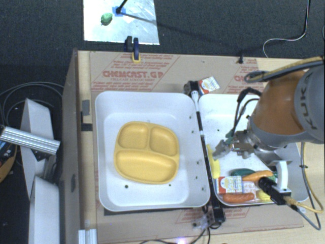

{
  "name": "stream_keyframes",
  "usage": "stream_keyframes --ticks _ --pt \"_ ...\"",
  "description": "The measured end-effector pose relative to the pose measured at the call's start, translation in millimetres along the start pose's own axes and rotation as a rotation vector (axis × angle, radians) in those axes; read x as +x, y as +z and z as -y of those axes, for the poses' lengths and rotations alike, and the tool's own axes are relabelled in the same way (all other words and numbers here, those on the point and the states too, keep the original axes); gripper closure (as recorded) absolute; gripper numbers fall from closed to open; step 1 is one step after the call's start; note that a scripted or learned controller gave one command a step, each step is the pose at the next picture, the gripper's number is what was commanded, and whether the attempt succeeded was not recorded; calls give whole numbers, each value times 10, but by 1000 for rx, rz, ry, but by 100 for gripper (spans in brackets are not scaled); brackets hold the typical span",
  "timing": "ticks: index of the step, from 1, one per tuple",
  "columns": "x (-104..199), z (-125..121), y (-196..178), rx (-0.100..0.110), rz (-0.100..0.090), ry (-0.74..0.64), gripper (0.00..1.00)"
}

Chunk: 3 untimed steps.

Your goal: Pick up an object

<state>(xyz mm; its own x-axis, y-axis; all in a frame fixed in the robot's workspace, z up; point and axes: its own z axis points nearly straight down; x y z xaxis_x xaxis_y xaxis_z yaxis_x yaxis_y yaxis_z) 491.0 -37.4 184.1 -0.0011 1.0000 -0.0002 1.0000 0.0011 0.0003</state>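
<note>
Item: toy carrot (252,175), right bin (223,105); we judge it light, rigid, slick; grip mid-body. Gripper (223,149) jaws' state: we cannot tell.

1. The arm (284,111) runs off the right edge.
2. It hides much of the right bin (218,105).
3. The end effector (223,149) is too blurred to read.
4. The small items (238,184) blur together.
</note>
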Motion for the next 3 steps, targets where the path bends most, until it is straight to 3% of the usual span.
stream_keyframes --ticks 1,2,3 --pt "5 -14 -106 -3 -1 -1 100" --pt "597 39 0 0 -1 -3 100" --pt "-523 44 -11 -2 2 2 100"
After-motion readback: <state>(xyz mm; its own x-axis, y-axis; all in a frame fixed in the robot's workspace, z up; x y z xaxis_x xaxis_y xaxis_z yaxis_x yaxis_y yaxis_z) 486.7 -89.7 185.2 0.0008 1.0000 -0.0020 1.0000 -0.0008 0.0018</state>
